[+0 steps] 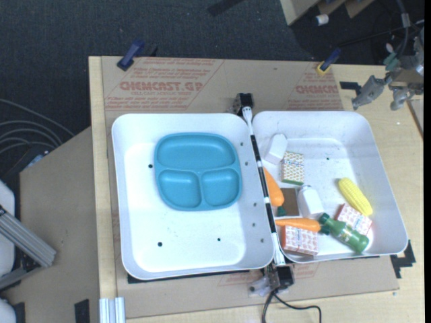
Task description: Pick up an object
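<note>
While the hand [389, 89] hangs open and unladen, the corn cob [354, 196] lies slanting toward lower right.

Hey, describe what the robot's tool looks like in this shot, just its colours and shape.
At the upper right, the tool is a small pale grey metallic assembly with angular, bracket-like parts jutting left. Behind it sit darker grey fittings and thin dark cables. It is small and blurred, so no markings can be made out.

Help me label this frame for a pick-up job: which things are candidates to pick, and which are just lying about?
Candidates, right bin:
corn cob
green bottle
two carrots
small patterned boxes

Lying about:
blue divided tray in left bin
blue clamp
cardboard sheet
</note>
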{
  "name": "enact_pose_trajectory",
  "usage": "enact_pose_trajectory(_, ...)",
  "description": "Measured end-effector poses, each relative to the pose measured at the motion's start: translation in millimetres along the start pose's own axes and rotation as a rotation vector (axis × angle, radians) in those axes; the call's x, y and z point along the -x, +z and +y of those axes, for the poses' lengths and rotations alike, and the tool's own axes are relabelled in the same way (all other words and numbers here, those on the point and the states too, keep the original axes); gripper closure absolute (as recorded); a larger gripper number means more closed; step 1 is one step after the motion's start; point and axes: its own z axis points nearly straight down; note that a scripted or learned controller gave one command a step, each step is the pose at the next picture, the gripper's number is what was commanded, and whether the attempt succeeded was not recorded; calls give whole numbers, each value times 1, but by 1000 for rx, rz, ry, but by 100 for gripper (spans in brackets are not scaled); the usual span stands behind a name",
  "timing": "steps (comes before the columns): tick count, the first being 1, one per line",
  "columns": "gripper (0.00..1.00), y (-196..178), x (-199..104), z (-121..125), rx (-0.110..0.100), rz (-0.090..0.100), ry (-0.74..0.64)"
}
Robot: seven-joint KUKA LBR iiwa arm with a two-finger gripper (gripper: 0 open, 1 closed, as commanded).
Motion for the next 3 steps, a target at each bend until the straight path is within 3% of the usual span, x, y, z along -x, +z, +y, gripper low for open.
enact_pose_trajectory(1,0,159,-3,9,-5,8,-2)
enact_pose_trajectory(2,0,180,-78,7,-1,2,-1)
enact_pose_trajectory(3,0,180,-101,-33,-1,1,0)
